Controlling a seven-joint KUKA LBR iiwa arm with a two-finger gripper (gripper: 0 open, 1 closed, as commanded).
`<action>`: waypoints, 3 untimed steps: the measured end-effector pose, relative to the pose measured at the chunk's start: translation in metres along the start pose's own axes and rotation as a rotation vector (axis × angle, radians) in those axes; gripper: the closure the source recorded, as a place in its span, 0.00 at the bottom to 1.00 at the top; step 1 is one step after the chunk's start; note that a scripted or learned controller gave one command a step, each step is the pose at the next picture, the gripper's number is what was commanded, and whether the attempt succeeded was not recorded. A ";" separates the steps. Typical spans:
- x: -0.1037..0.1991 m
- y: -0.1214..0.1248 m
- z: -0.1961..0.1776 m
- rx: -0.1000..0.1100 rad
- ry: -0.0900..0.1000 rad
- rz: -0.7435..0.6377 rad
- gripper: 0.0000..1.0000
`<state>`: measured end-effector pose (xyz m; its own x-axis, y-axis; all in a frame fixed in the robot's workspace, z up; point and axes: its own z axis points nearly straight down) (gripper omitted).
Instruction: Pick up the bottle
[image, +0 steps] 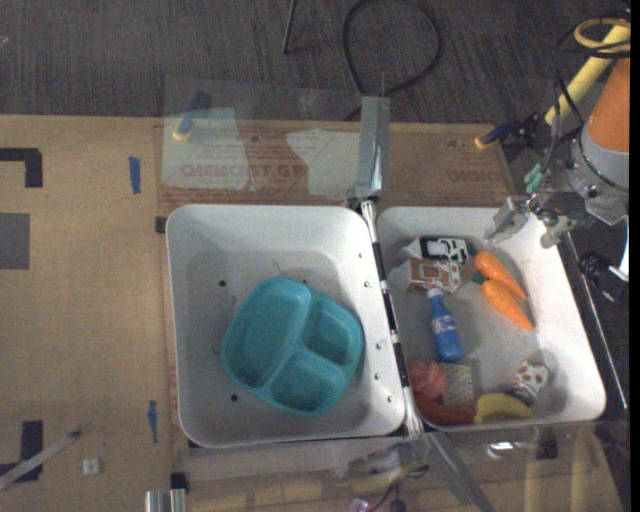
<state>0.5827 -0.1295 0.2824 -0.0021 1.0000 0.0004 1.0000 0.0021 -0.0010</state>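
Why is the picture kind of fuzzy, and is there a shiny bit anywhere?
In the camera view everything is a little soft, so the label on the blue bottle cannot be read; the claw at the right bin's top corner looks smeary too; a clear sheet behind the left bin throws pale glare over the cardboard; shadows inside both bins are faint.

Blue bottle (446, 330), teal plate (292, 345)

Dark grey carpeted floor (150, 50) along the top, black cable loop (392, 40) lying on it, tan cardboard-covered bench (80, 300), blue tape marks (134, 175), black squares (22, 167) at its left edge, clear plastic sheet (260, 140) catching glare
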 end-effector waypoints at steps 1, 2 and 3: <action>-0.001 0.001 -0.011 -0.003 -0.001 0.001 1.00; -0.001 0.001 -0.010 -0.003 -0.001 0.002 0.00; 0.000 -0.003 0.185 -0.005 -0.001 -0.051 0.00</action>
<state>0.5799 -0.1295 0.0975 -0.0534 0.9986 -0.0011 0.9986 0.0534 0.0034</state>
